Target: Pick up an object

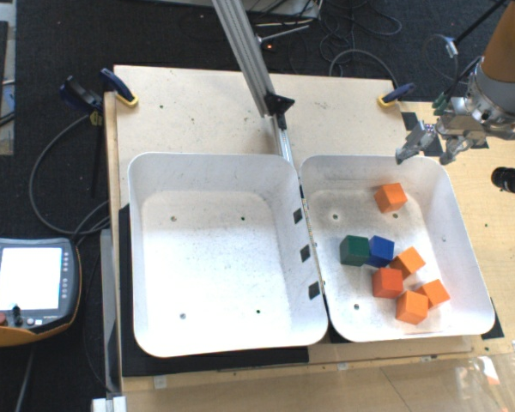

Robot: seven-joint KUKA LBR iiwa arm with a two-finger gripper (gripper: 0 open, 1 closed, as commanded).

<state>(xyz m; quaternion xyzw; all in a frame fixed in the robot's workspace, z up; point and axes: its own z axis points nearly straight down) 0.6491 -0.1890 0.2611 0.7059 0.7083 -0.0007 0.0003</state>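
Above the far right corner of the right bin [463, 221], the gripper [431, 148] hangs with fingers spread, holding nothing. The lone orange cube [391, 196] near the far wall looks easiest: centre over it, descend straight, avoiding the clustered blocks [386, 264].

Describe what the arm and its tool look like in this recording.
The arm shows an orange-brown section above a grey wrist ring. Below it sits a boxy grey metal tool with pale, angular fingers and small dark fittings. Thin dark cables run along the wrist, with a small blue-white tag near the top.
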